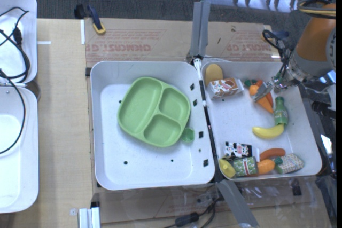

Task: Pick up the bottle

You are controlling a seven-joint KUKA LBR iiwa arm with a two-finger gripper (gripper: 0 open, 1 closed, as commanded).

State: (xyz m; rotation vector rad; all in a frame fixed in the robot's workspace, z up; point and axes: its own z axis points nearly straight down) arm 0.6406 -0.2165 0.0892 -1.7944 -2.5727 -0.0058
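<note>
The jaws cannot be judged: the gripper (264, 94) shows as a small grey tip with nothing visibly between its fingers, and whether they stand apart or closed is too small to tell.

Taking the right bin (306, 115) as the landmark, the left bin (101, 131) lies against its left wall and holds a green tray (154, 111), set well clear of the picking. The arm (312, 40) comes in over the right bin's upper right corner, slanting down toward its middle, which looks like an approach to the bottle. The banana (268, 131) lies near the bin's centre. The bottle (280, 111), green and lying flat, sits just above the banana and just right of the gripper, beside a carrot (266, 104); it rests on the bin floor, not lifted. Crowding there could spoil a grasp.
</note>
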